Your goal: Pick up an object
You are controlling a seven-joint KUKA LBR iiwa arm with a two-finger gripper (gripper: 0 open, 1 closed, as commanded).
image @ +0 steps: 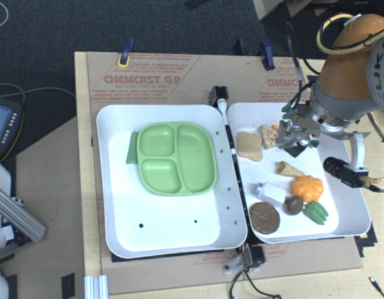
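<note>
My gripper hangs low over the upper part of the right bin, reaching in from the right. Just left of it lie a small beige piece and a tan slab like bread. Below the gripper a pale wedge rests on the bin floor. Further toward the front sit an orange pumpkin, a green ridged piece, a small brown ball, a round brown disc and a whitish wrapped item. Nothing can be seen held by the gripper.
The left bin holds a green divided plate. A raised rim separates the two bins. The bins rest on a cardboard sheet clamped at the back.
</note>
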